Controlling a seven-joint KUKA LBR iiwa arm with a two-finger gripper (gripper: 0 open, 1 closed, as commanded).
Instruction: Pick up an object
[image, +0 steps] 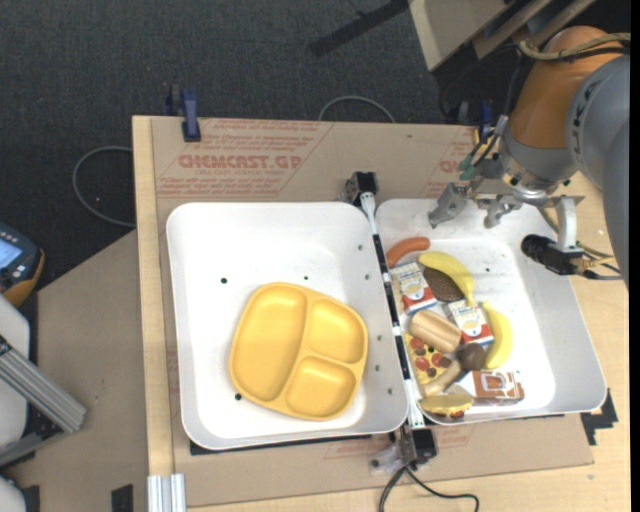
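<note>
We see the gripper hanging over the far end of the right bin, its 2 fingers spread apart with nothing between them. The objects lie in a pile along that bin's left side — a sausage nearest the gripper, then a banana, small cartons, a bread roll and a pizza slice. We count 3 compartments in the yellow tray, which sits in the left bin.
</note>
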